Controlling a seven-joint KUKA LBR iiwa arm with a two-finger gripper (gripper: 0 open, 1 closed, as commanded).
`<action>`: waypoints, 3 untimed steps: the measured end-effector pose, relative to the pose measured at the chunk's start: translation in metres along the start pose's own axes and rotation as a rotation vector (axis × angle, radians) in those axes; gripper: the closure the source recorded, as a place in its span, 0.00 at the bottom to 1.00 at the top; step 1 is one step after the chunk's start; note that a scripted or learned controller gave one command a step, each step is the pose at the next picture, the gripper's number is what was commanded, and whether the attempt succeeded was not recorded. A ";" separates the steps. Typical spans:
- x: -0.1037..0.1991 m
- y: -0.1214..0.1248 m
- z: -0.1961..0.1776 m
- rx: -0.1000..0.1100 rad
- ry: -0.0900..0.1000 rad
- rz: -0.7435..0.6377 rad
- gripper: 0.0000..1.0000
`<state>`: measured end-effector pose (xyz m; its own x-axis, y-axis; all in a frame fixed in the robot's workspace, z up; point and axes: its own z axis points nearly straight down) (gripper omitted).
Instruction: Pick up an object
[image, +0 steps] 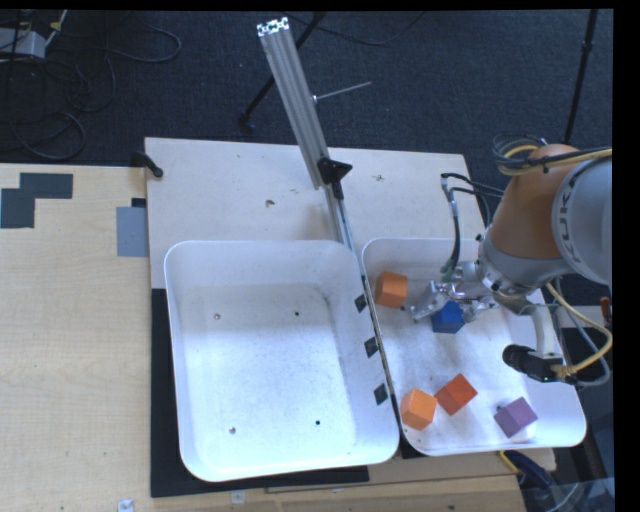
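A pale counter (250, 185) on a dark carpeted floor carries two shallow white bins side by side. The left bin (185, 400) holds no blocks; the right bin (560, 425) holds five. The grey arm (560, 230) with its orange band reaches in from the right, and its jaws (447, 303) sit low over a blue block (447, 318) near the middle of the right bin; the block lies right at the fingertips, but whether they are spread or pinching it I cannot tell. An orange block (391, 289) lies just left of them. Near the front edge sit another orange block (418, 408), a red-orange block (456, 393) touching it, and a purple block (516, 416) apart to the right.
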<state>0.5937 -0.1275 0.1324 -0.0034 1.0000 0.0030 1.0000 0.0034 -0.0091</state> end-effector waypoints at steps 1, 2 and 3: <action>-0.003 0.000 -0.015 -0.006 -0.002 0.008 1.00; -0.004 0.000 -0.014 -0.005 -0.002 0.010 0.00; 0.004 -0.001 0.013 -0.032 -0.011 0.007 0.00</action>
<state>0.5923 -0.1230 0.1199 0.0041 1.0000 -0.0083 0.9997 -0.0039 0.0224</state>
